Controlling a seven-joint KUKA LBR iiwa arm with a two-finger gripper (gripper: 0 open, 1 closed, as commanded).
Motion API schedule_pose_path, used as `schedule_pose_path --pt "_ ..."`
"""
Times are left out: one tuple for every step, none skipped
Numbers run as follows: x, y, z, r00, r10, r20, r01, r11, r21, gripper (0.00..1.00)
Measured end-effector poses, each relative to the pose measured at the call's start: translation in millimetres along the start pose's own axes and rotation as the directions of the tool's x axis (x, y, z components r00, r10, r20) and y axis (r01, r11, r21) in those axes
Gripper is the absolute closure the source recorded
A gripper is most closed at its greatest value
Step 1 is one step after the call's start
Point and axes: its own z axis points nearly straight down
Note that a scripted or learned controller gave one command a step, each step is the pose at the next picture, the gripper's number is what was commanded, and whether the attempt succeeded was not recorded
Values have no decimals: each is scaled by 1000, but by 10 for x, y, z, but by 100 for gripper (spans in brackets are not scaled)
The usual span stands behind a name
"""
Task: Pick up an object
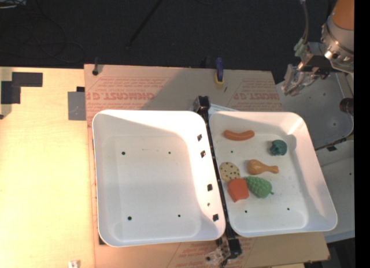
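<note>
The right bin (315,163) holds several toy foods: an orange hot dog (239,135), a dark green broccoli piece (278,147), a tan chicken drumstick (263,167), a speckled cookie (229,171), a red piece (238,189) and a green bumpy fruit (259,186). My gripper (293,84) hangs high at the upper right, beyond the right bin's far corner and well away from the food. Nothing shows between its fingers, and they look slightly apart.
The left bin (110,145) lies beside the right one, joined by a black clip strip (209,163). Cardboard (150,90) lies under both bins. A light wooden bench top (40,174) spreads to the left. A blue-yellow clamp (219,70) stands at the cardboard's far edge.
</note>
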Motion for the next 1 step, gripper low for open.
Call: schedule_pose_path --pt "-591 -719 985 1000 12 -2 -12 1000 22 100"
